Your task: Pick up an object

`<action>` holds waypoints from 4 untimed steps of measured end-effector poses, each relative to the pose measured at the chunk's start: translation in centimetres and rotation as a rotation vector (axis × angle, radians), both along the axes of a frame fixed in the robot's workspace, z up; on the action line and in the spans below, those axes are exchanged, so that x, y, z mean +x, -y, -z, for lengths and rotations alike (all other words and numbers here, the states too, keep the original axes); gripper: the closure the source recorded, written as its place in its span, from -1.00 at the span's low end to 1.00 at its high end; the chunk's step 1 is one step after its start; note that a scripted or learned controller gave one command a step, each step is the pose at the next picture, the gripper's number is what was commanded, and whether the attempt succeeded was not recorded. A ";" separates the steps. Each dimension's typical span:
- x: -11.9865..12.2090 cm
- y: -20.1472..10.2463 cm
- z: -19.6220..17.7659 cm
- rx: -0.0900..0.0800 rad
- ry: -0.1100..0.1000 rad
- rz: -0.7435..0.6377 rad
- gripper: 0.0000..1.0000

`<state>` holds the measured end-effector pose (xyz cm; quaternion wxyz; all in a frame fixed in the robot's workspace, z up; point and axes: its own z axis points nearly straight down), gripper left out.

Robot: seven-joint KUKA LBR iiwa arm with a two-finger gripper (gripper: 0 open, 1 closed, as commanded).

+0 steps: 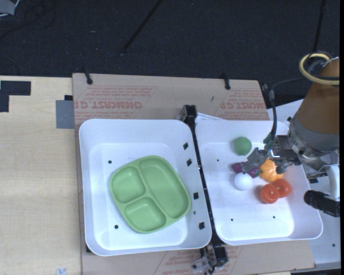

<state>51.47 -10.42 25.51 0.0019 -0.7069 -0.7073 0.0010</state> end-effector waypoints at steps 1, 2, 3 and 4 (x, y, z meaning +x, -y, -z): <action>-1.0 -0.1 4.9 0.001 -0.004 0.000 -1.00; -0.9 0.6 9.5 0.001 -0.003 0.001 -1.00; -0.9 0.7 13.8 0.001 -0.004 0.001 -1.00; -0.9 0.9 12.6 0.001 -0.002 0.007 1.00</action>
